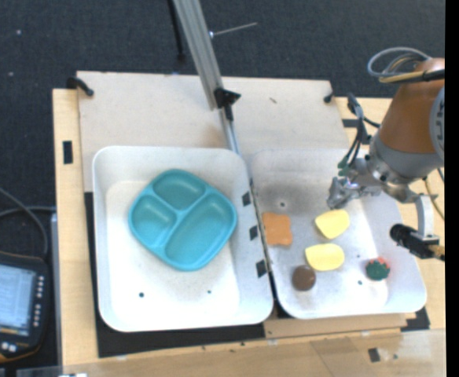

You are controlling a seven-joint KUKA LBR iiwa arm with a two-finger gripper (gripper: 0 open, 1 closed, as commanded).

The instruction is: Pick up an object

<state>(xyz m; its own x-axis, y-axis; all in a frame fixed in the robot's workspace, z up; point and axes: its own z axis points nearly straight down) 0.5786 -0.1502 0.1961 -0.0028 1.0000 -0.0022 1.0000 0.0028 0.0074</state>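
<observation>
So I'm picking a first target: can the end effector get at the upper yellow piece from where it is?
Probably yes. The end effector hangs just above the upper yellow piece, with nothing lying over it; the lower yellow piece lies apart.

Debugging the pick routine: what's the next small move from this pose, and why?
Probably lower the gripper slightly toward the upper yellow piece. It sits just above that piece in the right bin and nothing shows between its fingers. The orange piece and lower yellow piece lie farther off.
</observation>
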